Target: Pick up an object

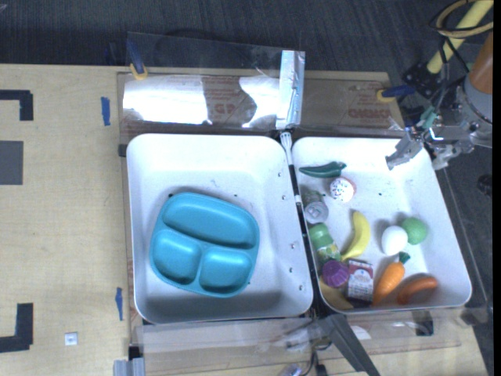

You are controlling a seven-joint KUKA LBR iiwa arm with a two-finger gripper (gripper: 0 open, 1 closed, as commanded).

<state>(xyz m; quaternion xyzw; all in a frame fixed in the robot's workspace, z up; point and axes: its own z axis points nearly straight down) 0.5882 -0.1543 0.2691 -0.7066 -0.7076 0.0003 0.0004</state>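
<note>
The gripper (415, 149) hangs at the upper right of the frame over the right bin (454, 225), its fingers apart and holding nothing, so it should descend straight on the banana (358, 235) lower in this bin, well centred

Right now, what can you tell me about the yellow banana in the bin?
The banana is a small, curved, bright yellow toy that looks like smooth plastic. It lies flat in the right bin, near the middle, running up and down the picture with its curve bulging right. Its lower end sits by the purple toy and a green one lies just left of it. A white egg lies apart on its right.
</note>
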